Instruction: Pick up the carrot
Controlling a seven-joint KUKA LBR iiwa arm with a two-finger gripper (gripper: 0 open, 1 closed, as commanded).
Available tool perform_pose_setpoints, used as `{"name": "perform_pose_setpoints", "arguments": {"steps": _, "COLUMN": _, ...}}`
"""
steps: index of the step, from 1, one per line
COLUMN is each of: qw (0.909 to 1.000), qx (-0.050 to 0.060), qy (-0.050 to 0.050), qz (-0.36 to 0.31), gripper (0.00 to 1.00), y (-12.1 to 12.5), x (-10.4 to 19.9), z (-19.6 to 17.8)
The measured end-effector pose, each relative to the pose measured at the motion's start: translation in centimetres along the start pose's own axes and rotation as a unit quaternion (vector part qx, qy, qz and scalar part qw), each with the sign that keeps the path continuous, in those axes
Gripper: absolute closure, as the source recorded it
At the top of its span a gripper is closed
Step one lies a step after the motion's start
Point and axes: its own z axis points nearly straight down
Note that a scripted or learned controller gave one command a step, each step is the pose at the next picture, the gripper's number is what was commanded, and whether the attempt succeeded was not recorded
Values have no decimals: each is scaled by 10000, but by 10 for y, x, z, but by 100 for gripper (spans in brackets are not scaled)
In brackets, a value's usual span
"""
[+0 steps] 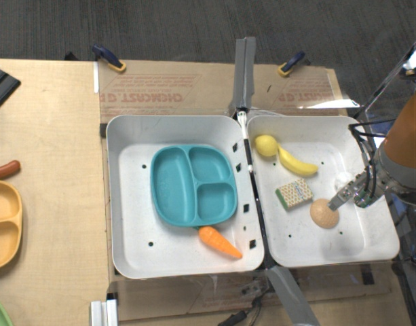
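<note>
The orange carrot lies in the left bin, near its front edge, just below the teal divided plate. My gripper hangs over the right bin, far to the right of the carrot. Its tip is close to a tan egg-shaped thing. Nothing shows between its fingers.
In the right bin are a lemon, a banana and a green-and-cream sponge block. A metal divider post stands between the bins at the back. An orange plate and a sausage lie on the bench at the far left.
</note>
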Motion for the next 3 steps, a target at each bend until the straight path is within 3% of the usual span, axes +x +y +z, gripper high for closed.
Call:
{"name": "perform_pose_setpoints", "arguments": {"steps": 1, "qw": 9986, "qx": -4, "qy": -14, "qz": 522, "gripper": 100, "y": -38, "x": -56, "z": -26}}
{"name": "perform_pose_setpoints", "arguments": {"steps": 2, "qw": 9977, "qx": -3, "qy": 0, "qz": -685, "gripper": 100, "y": -34, "x": -50, "z": 47}}
{"name": "perform_pose_setpoints", "arguments": {"steps": 3, "qw": 9982, "qx": -7, "qy": -16, "qz": -594, "gripper": 100, "y": -23, "x": -81, "z": -54}}
